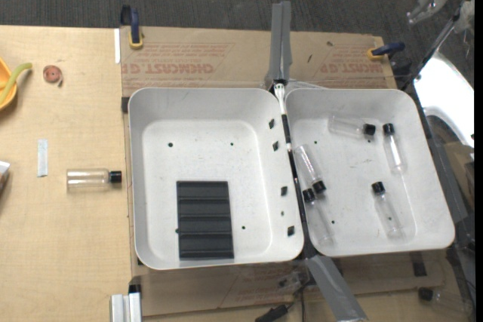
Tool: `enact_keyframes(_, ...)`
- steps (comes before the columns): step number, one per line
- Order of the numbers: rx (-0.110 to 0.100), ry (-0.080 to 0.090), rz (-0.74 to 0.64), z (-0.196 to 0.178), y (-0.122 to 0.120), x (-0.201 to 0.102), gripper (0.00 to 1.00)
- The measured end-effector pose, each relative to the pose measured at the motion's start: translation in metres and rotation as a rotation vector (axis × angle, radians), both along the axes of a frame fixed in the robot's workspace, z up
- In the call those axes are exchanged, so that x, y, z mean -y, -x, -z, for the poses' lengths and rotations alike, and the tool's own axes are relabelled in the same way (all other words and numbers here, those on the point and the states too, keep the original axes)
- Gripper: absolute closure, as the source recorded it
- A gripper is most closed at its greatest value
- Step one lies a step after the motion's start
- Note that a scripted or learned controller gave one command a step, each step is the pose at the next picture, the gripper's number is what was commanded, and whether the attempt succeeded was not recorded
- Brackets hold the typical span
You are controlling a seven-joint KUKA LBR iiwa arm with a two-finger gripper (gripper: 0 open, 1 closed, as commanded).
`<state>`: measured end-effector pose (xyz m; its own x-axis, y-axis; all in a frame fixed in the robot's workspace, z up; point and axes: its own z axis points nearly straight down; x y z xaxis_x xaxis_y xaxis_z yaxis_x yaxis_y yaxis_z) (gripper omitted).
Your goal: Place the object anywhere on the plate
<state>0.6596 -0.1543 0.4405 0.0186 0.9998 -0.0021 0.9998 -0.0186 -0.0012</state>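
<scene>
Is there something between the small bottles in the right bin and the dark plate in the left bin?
Yes. The bottles lie in the right bin, the black ribbed plate in the left bin. The two raised bin rims and the clips along their joint stand between them; a carried bottle must pass above these.

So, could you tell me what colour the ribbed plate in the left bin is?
Black, the ribbed plate; camera view.

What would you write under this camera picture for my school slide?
Clear bottles lie in the right bin; a black ridged plate sits in the left bin.
</scene>
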Motion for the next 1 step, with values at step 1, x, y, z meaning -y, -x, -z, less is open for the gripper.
enact_keyframes(1,0.000,0.000,0.057,0.0003,0.0004,0.0665,0.00)
